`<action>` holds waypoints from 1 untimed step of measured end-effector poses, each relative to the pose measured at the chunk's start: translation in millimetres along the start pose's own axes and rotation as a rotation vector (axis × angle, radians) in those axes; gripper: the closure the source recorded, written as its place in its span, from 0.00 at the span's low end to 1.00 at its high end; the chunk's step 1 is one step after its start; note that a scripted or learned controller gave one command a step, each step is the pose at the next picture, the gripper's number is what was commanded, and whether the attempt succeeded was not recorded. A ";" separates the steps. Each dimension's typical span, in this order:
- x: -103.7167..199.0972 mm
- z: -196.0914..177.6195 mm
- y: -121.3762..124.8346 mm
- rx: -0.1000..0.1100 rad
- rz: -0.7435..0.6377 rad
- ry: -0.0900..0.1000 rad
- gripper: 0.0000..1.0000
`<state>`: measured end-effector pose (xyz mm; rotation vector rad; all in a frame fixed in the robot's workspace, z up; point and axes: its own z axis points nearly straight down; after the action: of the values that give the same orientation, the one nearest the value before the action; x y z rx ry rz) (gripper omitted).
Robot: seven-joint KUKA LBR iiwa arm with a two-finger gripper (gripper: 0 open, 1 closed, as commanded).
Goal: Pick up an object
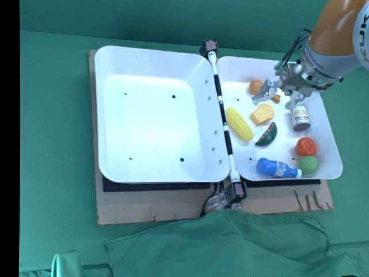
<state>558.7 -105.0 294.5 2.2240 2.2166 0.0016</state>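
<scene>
Nothing is picked yet: you've got the left bin [115, 68] bare, all items sitting in the right bin [331, 154], and the gripper [277, 91] low over its far end; I can't tell whether the jaws are apart or together. Left to right: corn cob [238, 124] down-left of the jaws, orange piece [256, 86] just beside them, yellow wedge [262, 113] right below, can [300, 118] down-right.
</scene>
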 end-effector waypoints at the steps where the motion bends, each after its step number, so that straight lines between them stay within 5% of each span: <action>1: 0.0 0.0 0.0 0.000 0.000 0.000 0.00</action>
<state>558.7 -105.0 294.5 2.2240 2.2165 0.0017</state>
